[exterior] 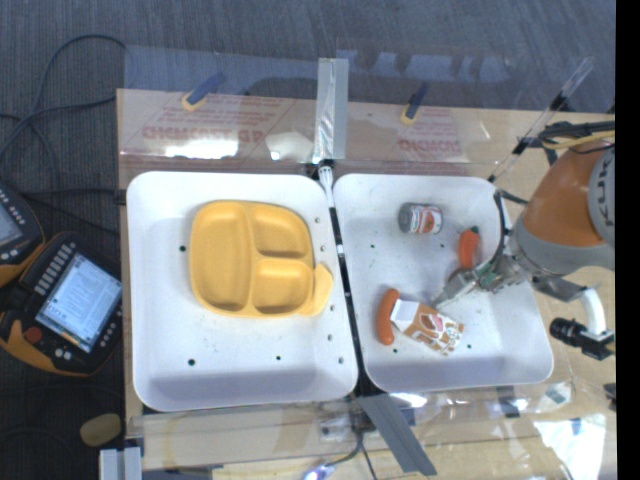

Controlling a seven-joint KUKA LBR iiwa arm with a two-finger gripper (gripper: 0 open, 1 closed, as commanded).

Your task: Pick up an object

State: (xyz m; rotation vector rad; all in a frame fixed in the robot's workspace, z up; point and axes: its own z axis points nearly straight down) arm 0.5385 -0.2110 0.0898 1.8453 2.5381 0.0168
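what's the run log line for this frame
tool low in right bin | beside snack packet | nothing seen held | yellow tray in left bin

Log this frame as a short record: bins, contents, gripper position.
left bin: yellow divided tray
right bin: small can lying on its side, orange carrot-like piece, orange sausage-shaped item, white and orange packet
gripper: low over the right bin, just right of and above the packet
held object: none visible between the fingers
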